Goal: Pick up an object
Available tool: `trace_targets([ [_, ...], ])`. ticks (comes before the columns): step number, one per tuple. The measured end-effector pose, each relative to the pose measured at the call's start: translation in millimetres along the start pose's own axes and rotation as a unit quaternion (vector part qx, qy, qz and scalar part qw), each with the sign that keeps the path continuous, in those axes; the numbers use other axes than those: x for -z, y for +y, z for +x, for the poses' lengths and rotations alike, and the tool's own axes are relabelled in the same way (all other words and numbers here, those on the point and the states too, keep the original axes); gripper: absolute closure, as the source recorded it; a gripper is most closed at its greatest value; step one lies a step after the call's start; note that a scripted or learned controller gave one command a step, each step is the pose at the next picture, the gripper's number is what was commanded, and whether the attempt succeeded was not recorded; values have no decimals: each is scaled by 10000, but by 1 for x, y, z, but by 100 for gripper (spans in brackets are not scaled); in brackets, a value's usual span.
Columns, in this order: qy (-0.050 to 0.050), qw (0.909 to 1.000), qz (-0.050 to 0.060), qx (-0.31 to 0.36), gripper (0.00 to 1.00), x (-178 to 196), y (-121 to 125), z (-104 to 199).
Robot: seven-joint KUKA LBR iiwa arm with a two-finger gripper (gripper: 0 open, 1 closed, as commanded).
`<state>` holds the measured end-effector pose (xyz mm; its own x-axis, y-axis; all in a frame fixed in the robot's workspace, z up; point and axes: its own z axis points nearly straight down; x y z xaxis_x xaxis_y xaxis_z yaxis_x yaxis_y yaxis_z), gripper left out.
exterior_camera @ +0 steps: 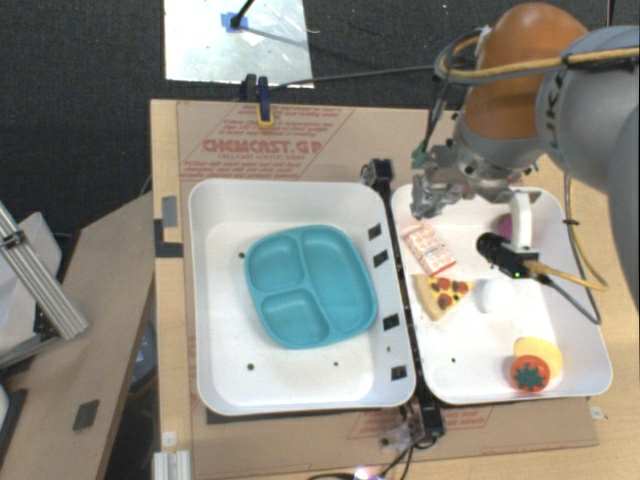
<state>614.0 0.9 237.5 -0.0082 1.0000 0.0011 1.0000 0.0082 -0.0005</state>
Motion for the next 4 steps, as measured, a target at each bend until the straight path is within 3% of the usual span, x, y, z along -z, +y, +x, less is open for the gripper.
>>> trace_targets([
  [1, 0, 10000, -1, 1, 100, 3, -20, 52],
  [2, 4, 10000, 1, 4, 100, -11, -23, 99],
  [3, -6, 10000, 2, -10, 100, -15, -33, 103],
  [4, -4, 10000, -3, -17, 0, -15, -33, 103],
])
